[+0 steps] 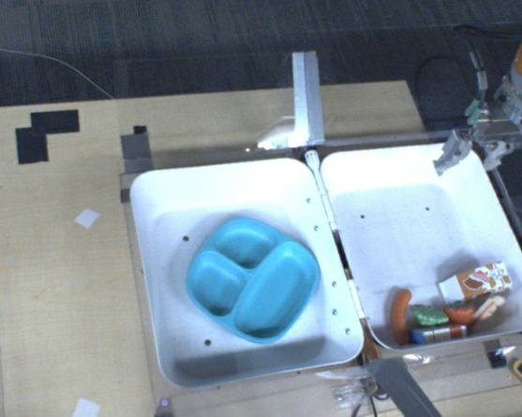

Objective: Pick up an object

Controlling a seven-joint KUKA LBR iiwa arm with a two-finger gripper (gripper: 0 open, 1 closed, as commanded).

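We judge the pick barely begun. Left of the centre divider (332,232) the left white bin (164,262) holds a blue three-compartment plastic tray (253,278). Right of it, small toy foods (444,312), including an orange sausage and a printed carton, lie untouched in the right white bin's (411,203) near corner. Well beyond them, the two-finger gripper (469,149) hovers over the far right rim, fingers spread and empty.

Two bins sit side by side on the table (56,304). The left bin (168,261) holds a divided tray (253,277) at its middle. The right bin (414,222) holds a carton (478,282), a sausage (401,308) and small items (440,320) clustered in its near right corner. The hand (468,141) hangs over its far right corner.
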